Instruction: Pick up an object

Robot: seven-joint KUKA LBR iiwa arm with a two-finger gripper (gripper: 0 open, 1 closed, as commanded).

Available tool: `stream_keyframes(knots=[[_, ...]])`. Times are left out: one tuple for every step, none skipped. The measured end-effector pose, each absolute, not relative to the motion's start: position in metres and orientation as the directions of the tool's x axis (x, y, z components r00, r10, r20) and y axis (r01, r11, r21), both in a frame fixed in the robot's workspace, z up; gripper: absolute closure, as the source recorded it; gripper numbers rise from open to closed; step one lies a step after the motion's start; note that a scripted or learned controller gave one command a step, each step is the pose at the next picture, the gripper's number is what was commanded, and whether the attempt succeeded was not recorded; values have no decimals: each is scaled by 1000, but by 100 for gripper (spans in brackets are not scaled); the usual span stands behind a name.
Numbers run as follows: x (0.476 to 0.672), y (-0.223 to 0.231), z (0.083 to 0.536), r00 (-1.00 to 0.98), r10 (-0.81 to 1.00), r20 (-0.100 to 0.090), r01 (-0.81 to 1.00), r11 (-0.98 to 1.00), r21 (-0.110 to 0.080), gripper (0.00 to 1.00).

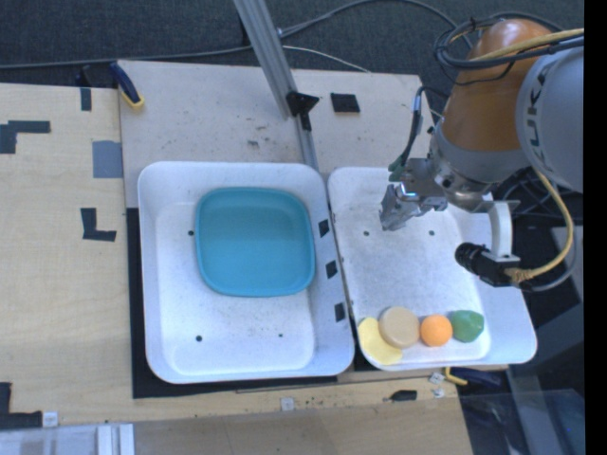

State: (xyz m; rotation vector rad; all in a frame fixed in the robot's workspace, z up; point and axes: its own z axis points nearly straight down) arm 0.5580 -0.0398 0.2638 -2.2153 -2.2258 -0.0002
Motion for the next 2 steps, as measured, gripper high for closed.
stream_keyframes(knots=[[566,7,266,-5,1000,1,1000,5,-1,100],[580,66,255,-5,1000,1,1000,5,-2,100]])
